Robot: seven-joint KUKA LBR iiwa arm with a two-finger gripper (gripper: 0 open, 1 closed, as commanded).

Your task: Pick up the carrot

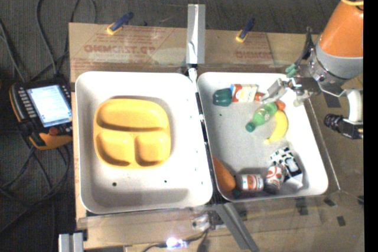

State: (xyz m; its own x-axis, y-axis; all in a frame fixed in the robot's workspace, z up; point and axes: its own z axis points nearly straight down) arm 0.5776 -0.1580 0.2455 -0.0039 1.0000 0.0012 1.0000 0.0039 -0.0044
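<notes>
The carrot (223, 174) is an orange tapered piece lying against the left wall of the right bin (307, 127), near its front corner. It sits just left of a small can (251, 182). My gripper (284, 90) hangs over the back right part of the same bin, above the green bottle (261, 117) and the banana (279, 126). That puts it far from the carrot. The view is too small to make out its state, and nothing shows in it.
A red-and-white bottle with a teal cap (236, 94) lies at the back of the right bin. A black-and-white pack (287, 163) and a small red-white item (273, 174) sit at the front right. The left bin (88, 186) holds a yellow divided tray (133, 131).
</notes>
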